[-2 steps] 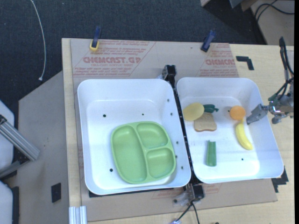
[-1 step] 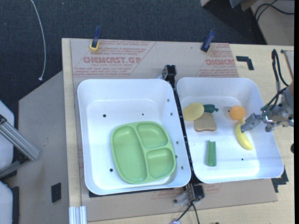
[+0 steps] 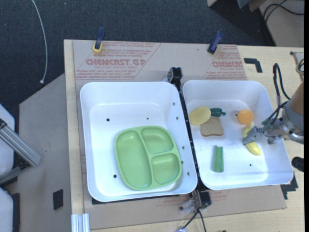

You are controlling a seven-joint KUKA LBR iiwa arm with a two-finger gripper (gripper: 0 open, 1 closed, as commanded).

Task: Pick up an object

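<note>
Claw [image 3: 251,140] just above yellow piece [image 3: 254,149], right bin [image 3: 231,175].

Arm [image 3: 295,111]: grey, rounded casing at wrist, tan-orange tint on the upper part at frame edge. Black cables [image 3: 277,88] loop alongside it. Gripper [image 3: 252,138]: grey metal, slim fingers, boxy dark-and-silver mount behind with small fittings; detail blurred.
</note>
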